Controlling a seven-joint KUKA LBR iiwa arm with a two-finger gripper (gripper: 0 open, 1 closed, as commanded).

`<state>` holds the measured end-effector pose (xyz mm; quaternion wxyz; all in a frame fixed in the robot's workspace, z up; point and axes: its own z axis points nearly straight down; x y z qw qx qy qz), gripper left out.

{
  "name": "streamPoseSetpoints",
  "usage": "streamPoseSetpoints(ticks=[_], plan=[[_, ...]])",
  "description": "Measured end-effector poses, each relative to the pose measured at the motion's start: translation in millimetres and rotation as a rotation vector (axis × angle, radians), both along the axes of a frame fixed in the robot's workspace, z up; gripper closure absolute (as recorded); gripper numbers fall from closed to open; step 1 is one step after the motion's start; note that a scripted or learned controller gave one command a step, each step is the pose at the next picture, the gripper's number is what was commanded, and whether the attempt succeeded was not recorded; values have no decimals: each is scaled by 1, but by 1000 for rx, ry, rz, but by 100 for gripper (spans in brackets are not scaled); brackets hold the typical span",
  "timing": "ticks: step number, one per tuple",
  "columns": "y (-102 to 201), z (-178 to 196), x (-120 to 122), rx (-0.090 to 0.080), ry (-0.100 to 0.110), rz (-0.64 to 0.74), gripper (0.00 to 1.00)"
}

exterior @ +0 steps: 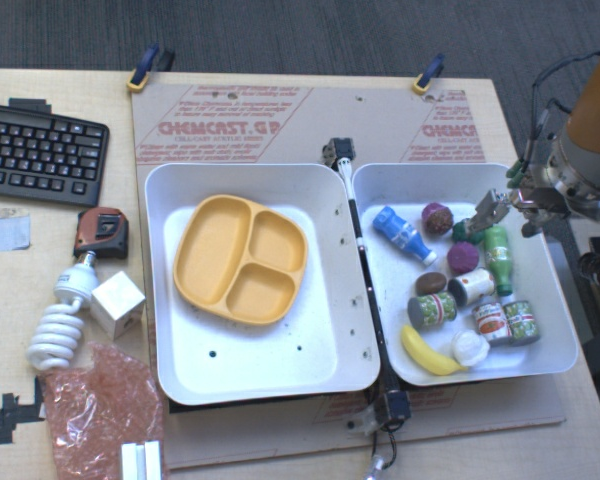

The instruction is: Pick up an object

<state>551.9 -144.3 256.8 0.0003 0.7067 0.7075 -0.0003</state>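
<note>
The right bin (558, 298) holds several small items. Among them are a blue bottle (400, 234), two purple fruits (437, 217) (463, 257), a green bottle (498, 256), a green-labelled can (432, 310), a banana (427, 353) and red and green cans (506, 322). My gripper (511, 212) hangs over the bin's far right part, just above the green bottle's top. Its fingers are spread open with nothing between them. The orange band of the arm (590, 118) rises at the right edge.
The left bin (170, 348) holds a yellow divided plate (242, 259). On the bench to the left lie a keyboard (40, 150), a tape measure (102, 232), a spiral bulb (62, 318), a white cube (118, 302) and a pink bag (105, 408).
</note>
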Motion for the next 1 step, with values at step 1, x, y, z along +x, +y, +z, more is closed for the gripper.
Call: streamPoseSetpoints(ticks=[1], plan=[[-34,-150,21,3,-2,0,0]])
